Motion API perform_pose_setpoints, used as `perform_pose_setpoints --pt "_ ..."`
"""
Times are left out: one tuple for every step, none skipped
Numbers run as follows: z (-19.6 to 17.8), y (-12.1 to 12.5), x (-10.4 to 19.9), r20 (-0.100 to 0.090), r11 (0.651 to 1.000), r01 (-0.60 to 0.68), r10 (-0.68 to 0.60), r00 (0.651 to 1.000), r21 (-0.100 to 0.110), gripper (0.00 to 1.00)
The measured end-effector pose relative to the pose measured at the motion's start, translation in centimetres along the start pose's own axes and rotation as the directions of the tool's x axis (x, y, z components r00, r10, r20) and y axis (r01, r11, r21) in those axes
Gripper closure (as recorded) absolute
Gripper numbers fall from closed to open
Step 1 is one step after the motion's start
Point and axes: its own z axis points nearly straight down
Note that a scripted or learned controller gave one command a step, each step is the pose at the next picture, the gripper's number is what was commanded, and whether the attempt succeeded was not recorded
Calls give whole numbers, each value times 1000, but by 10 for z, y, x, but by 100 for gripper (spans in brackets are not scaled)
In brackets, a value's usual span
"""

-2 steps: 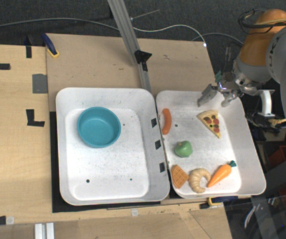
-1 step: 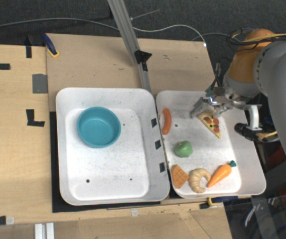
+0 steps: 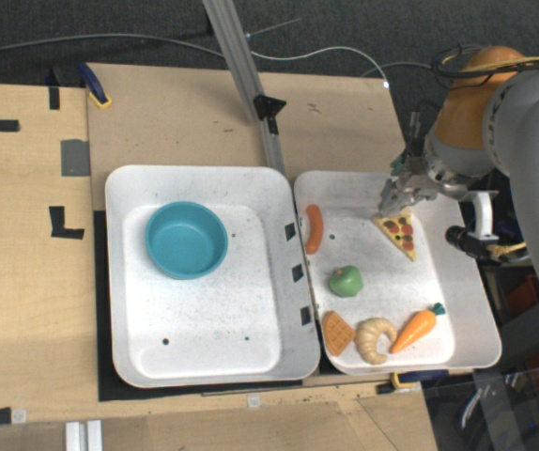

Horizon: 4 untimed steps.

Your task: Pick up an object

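Here the claw [image 3: 396, 198] hangs over the pizza slice [image 3: 400, 234] near the right bin's [image 3: 467, 341] far edge, likely to grasp it; its state is unclear.

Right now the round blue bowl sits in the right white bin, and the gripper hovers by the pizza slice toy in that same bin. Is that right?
Not quite. In the camera view the round blue bowl sits in the left white bin, not the right one. The rest stands: the gripper is by the pizza slice toy in the right white bin.
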Motion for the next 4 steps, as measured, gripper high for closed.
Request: perform_pose_setpoints --pt "-45 5 6 0 1000 -2 2 1000 -5 100" --pt "-95 -3 7 0 1000 -3 3 1000 -6 100" --pt "-147 -2 7 1 1000 -2 2 1000 -7 100" --pt "-135 -8 55 -2 1000 1 -1 1000 0 100"
